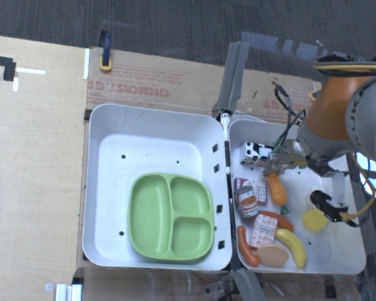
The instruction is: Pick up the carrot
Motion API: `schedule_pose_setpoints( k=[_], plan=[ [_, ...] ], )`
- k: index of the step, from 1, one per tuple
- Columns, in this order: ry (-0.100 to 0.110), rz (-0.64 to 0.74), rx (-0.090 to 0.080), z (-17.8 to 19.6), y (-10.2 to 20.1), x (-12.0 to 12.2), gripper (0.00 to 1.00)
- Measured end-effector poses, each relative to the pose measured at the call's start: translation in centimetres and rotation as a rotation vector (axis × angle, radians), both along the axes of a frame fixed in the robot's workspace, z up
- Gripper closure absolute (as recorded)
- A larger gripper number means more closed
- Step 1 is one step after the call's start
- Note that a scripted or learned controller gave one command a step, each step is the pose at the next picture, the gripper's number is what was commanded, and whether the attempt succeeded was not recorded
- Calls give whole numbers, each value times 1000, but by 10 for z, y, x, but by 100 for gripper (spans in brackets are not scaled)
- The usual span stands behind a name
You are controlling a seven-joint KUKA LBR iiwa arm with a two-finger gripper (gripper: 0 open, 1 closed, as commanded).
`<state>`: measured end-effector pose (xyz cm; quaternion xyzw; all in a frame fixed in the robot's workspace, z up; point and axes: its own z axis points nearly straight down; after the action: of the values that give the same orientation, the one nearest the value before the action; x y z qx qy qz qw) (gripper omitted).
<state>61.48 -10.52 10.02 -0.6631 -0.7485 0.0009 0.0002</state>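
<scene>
Gripper [273,164] in right bin [344,262], touching carrot [277,188] top; finger state can't tell.

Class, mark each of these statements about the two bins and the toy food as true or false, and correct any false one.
1. The green plate lies in the left bin. True.
2. The carrot lies on the green plate. False: it lies in the right bin, by the gripper.
3. The banana lies in the right bin. True.
4. The plate has a single compartment. False: it has three.
</scene>
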Motion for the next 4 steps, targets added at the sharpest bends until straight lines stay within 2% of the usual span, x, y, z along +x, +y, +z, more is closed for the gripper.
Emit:
schedule_pose_setpoints(
  k=[1, 2, 3, 4],
  plan=[
    [0, -653, -2, 91, 51, 6, 100],
    [0, -654, -2, 91, 51, 6, 0],
    [1, -586, -2, 29, 10, -21, 0],
    [2, -316, 0, -9, 2, -5, 0]
  ],
)
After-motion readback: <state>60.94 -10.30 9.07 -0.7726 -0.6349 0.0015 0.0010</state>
